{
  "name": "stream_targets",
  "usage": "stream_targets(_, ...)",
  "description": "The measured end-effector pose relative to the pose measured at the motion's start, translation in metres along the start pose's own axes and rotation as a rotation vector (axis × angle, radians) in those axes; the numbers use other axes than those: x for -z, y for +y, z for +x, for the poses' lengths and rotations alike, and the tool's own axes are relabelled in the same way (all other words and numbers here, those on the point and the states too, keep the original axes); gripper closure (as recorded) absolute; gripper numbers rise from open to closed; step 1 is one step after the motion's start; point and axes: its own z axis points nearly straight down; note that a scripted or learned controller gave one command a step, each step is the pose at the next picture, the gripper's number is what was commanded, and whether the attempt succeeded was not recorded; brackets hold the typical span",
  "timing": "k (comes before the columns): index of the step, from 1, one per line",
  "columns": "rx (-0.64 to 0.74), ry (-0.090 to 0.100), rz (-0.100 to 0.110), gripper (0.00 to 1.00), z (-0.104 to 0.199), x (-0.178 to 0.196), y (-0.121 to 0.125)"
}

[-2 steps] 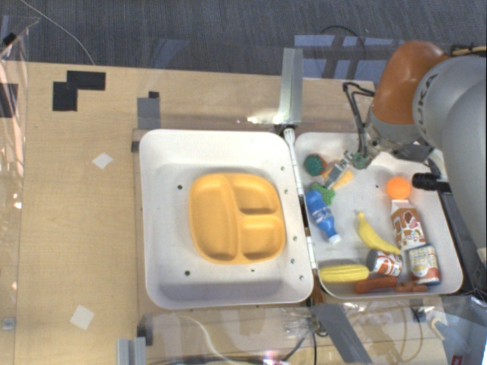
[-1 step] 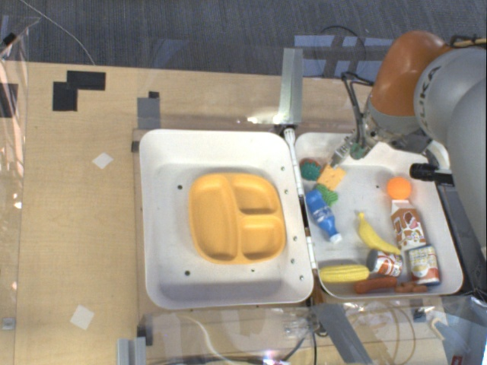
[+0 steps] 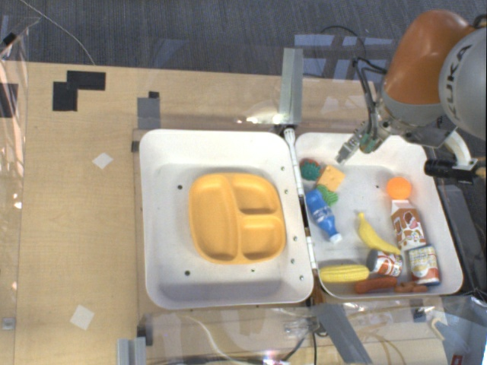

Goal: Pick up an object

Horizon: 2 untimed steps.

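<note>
My gripper (image 3: 348, 151) hangs over the far left part of the right bin (image 3: 449, 242), just above and right of an orange cheese wedge (image 3: 331, 178) and a green broccoli piece (image 3: 309, 169). Nothing shows between its tips. Lower in that bin lie a blue bottle (image 3: 323, 216), a small green toy (image 3: 328, 195), a banana (image 3: 374, 234), a corn cob (image 3: 344, 272), an orange ball (image 3: 399, 187), a brown-labelled bottle (image 3: 407, 223), two small cans (image 3: 386, 263) (image 3: 423, 264) and a red sausage (image 3: 389, 285).
The left bin (image 3: 163, 204) holds a yellow divided plate (image 3: 236, 216). A grey metal post (image 3: 291, 90) rises behind the seam between the bins. The arm's orange band (image 3: 422, 52) looms over the right bin's far corner.
</note>
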Motion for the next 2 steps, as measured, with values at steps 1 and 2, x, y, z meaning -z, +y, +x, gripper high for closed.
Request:
stream_targets(1,-0.177,0.007,0.008,1.0,0.009,0.021,0.033)
stream_targets(2,-0.417,0.009,0.016,1.0,-0.027,-0.048,-0.048)
